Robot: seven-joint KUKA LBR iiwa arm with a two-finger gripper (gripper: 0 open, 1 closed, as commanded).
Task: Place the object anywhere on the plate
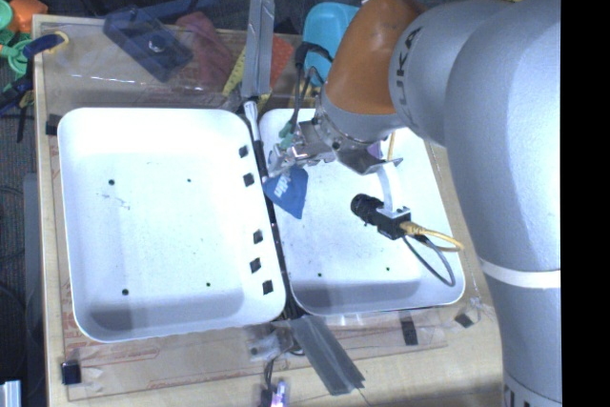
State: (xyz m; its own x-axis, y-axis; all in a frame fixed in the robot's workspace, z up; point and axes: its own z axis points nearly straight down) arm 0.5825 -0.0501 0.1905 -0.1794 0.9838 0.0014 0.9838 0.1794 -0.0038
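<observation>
The one bit of lettering to read from here is on the arm itself: dark capitals printed on the grey casing just beside the orange band, up and to the right of the fingers. They run slantwise along the joint, and the curve of the casing cuts the word short, so it reads as "UKA", the tail of the maker's name. The blue object just below the fingers carries some pale marks on its face, but they are too small and blurred to make out as words.
</observation>
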